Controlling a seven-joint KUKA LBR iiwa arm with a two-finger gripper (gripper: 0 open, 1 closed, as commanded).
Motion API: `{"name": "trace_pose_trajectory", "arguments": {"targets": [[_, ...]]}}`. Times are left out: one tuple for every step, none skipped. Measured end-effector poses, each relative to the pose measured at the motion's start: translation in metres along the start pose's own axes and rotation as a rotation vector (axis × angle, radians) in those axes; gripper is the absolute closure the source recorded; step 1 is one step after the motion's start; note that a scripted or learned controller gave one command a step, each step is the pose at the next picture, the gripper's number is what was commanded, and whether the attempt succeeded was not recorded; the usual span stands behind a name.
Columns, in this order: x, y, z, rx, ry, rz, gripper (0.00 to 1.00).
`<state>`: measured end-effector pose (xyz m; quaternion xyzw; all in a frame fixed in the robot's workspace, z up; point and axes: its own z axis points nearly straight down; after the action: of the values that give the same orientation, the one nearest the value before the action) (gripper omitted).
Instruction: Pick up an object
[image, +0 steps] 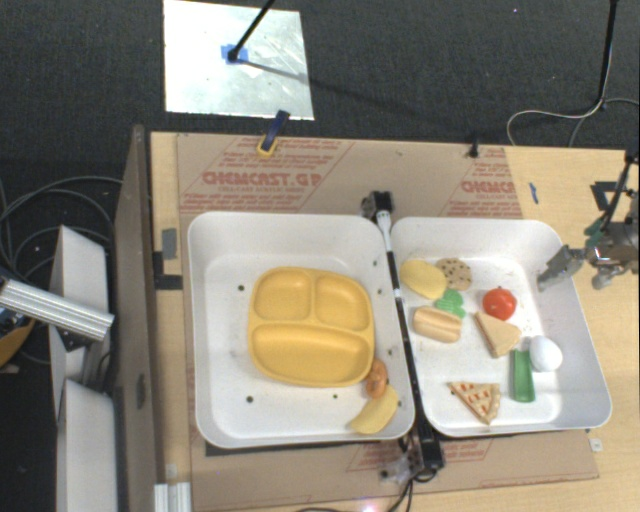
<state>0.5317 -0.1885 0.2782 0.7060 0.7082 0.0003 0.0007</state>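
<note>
Looking at the camera view, you find the gripper over the right rim of the right bin. Its 2 fingers stand apart and nothing is between them, so they are open and hold nothing.

The closest candidates lie ahead of the fingers, toward the middle of this bin. The red tomato is near the fingers, a little lower in the view and further from the arm. The white egg lies below the fingers in the view and touches, or almost touches, the green cylinder. The cheese wedge sits just beside the tomato, between it and the egg. Further from the fingers are the cookie and the bun. The yellow plate is well apart, in the left bin.

I suggest the tomato for you. It looks like toy food, so I judge it light, hard and smooth, not fragile. Because it is round, it may slip or roll away if the fingers close off centre. Take it across its widest part, with 1 finger on each side, and come straight down on it. The side toward the wedge has little room, so I think it is better to turn the fingers so that neither one lands on the cheese.
</note>
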Motion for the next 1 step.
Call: {"name": "trace_pose_trajectory", "arguments": {"targets": [[0.0279,0.0753,0.1032,-0.001,0.001,-0.006,0.0]]}}
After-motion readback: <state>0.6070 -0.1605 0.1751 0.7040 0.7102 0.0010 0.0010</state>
